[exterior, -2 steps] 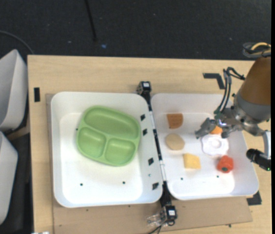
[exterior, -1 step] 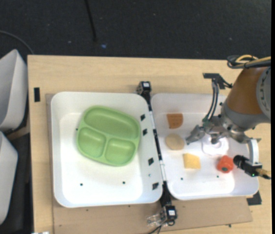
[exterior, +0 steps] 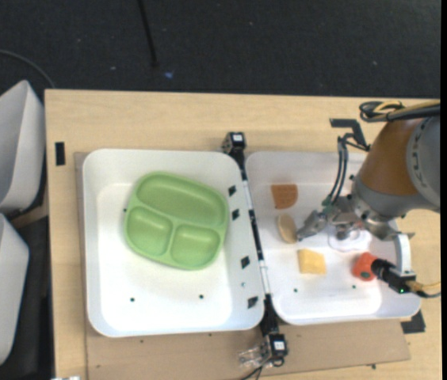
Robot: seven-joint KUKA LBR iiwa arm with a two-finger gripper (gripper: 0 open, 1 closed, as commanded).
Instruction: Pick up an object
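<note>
My gripper (exterior: pixel 328 229) hangs low over the middle of the right bin (exterior: pixel 326 311), open, with nothing between its fingers. A beige chunk (exterior: pixel 287 228) lies just left of the left fingertip. A yellow wedge (exterior: pixel 311 261) sits below and slightly left of the gripper. Right of that wedge, a small orange-red object (exterior: pixel 362 265) rests beside the wrist. A brown square piece (exterior: pixel 284 195) lies toward the back left of this bin. The arm's orange band (exterior: pixel 388 165) rises behind the gripper.
The left bin (exterior: pixel 105 291) holds a green divided plate (exterior: pixel 176 221). A black-clipped divider (exterior: pixel 249 236) separates the two bins. Cables run along the arm at the right. White containers (exterior: pixel 1 157) stand off the bench at far left.
</note>
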